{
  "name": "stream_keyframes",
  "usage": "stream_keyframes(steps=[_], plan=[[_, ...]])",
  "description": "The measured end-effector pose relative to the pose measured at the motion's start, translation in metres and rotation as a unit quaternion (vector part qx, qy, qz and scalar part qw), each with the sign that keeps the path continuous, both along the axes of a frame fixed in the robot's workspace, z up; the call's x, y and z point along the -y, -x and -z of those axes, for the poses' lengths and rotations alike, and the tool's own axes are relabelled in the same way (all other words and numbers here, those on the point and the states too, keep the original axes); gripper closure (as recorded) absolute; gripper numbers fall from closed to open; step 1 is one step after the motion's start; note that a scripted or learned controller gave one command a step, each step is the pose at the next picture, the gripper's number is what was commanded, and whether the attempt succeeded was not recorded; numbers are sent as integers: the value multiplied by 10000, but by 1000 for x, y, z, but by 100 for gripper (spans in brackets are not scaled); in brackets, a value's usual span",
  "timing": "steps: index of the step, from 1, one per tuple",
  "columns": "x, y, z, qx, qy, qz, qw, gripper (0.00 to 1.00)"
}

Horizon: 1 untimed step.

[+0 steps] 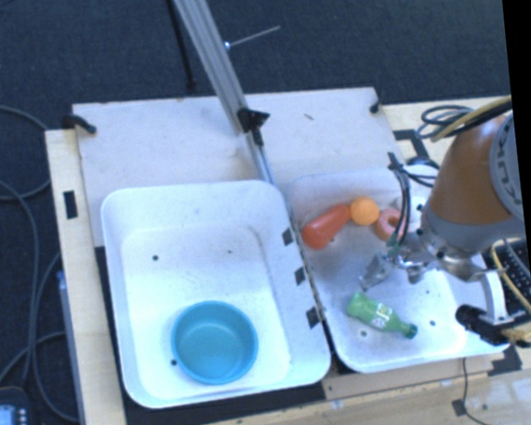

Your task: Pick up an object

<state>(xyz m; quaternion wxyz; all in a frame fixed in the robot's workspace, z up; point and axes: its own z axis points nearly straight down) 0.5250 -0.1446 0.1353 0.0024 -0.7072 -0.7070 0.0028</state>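
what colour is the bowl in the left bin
Blue. The bowl sits near the front of the left bin, seen clearly in the camera view.

bowl [214,341] in left bin [125,222], bottle [380,316] in right bin [329,191]

Smooth white plastic bins [198,200] on a pale wooden bench [83,273]; blue bowl [214,342] looks matt plastic.

Bench [173,136] bears 2 white bins [206,279] side by side.
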Motion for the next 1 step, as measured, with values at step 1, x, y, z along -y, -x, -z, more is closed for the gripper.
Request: stream_keyframes(steps=[1], plan=[[2,-1,36,45,12,3,10000,0]])
